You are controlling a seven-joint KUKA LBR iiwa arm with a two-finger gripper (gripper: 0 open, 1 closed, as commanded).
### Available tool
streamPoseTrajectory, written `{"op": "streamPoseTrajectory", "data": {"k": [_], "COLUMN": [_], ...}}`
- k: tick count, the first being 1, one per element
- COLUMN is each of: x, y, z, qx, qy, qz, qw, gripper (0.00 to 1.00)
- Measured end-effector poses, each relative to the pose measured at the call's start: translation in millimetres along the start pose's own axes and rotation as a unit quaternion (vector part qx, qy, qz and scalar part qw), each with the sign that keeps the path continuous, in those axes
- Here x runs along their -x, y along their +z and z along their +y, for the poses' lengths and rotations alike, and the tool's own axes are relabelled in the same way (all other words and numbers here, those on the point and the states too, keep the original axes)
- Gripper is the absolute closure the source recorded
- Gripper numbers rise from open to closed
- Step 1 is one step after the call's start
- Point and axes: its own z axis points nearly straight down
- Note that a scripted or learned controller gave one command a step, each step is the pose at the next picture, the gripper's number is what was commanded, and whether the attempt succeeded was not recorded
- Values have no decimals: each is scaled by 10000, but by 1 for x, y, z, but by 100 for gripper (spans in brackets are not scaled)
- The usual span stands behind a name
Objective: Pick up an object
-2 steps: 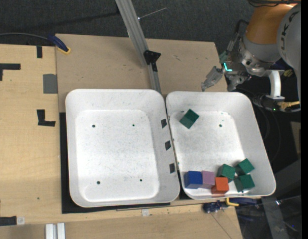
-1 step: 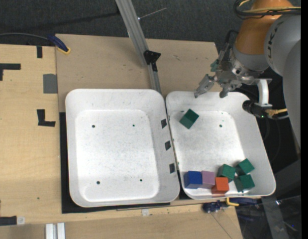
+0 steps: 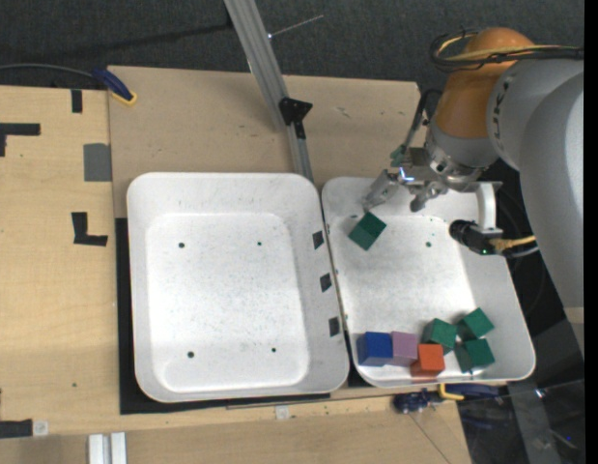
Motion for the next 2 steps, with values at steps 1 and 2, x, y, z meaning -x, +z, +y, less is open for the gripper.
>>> {"op": "streamPoseTrajectory", "data": {"k": [1, 2], "x": [-1, -2], "y": [52, 41], "z": [1, 1], "qx": [44, 37], "qy": [2, -10], "qz": [4, 2], "qw": [10000, 10000], "gripper": [0, 100]}}
